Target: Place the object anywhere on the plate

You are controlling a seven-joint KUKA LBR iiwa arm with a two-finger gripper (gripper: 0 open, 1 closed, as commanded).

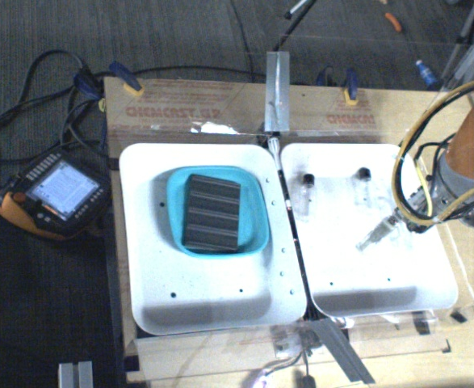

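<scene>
Where your object lies: you see the dark ridged block (212, 212) lying flat on the blue plate (257, 226), its long side running away from you, with blue rim showing all round it.
Plate: it sits in the left bin (204, 305), slightly toward the far side, near the wall shared with the neighbouring bin.
Pincer: the gripper (375, 237) hangs over the floor of the right bin (382, 297), right of its middle, pointing down and to the view's left.
Pincer state: you cannot tell whether it is spread or pressed together; it is small and blurred, and you see nothing held in it.
Block relative to pincer: the block is well apart from the gripper, off to the view's left at about the same depth, with the two bins' adjoining walls between them.
Arm: it comes in from the right edge, with looping yellow cables (404, 186) beside the wrist.
Other things in the right bin: you see two small clear vials with black caps (307, 181) (363, 175) toward the far side, both apart from the gripper.
Off the bench: a handheld control pendant (55, 194) with a lit screen lies on the dark floor at the left.
</scene>
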